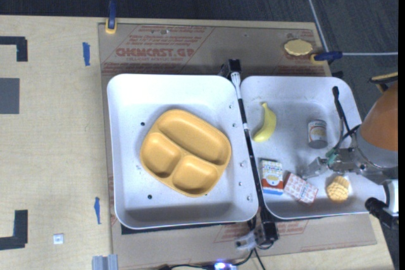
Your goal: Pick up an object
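Top-down slanted view of a wooden desk [50, 155] w/ two shallow white bins side by side. Left bin [126, 136] holds a yellow three-section tray [185, 152], tilted. Right bin [288, 95] holds a banana [266, 123] near its left wall, a small can [317, 133] right of it, a red-and-white carton [271, 175], a red patterned packet [300, 188] beside the carton, and a yellow corn cob [338, 187] at lower right. Grey arm w/ orange band [381, 123] enters from the right; its claw [319, 164] hovers low between can and packet, just left of the corn. Can't tell how far the claw is open; nothing visibly held.
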You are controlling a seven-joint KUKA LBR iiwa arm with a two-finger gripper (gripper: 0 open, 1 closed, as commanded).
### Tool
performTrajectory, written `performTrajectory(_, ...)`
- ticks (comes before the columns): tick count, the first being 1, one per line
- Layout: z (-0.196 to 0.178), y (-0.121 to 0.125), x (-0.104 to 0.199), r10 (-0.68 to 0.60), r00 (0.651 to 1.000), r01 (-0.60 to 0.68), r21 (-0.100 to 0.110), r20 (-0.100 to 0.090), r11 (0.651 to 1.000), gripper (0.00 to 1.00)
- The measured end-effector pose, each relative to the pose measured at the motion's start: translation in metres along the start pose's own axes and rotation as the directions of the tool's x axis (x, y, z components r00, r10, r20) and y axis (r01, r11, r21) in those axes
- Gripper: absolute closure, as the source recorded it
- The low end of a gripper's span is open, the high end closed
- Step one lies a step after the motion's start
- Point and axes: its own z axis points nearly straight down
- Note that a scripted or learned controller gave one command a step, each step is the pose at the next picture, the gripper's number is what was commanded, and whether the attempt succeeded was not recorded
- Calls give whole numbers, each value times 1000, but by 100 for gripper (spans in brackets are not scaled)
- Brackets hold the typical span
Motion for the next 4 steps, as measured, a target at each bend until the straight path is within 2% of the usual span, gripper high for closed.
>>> performTrajectory(1,-11,2,-1,1,1000,-1,-8,3,1000,100)
performTrajectory(2,-2,62,80,-4,1000,4,-8,-1,1000,100)
performTrajectory(3,-1,101,68,-3,1000,3,-5,0,1000,100)
performTrajectory(4,-1,188,46,-4,1000,4,-2,1,1000,100)
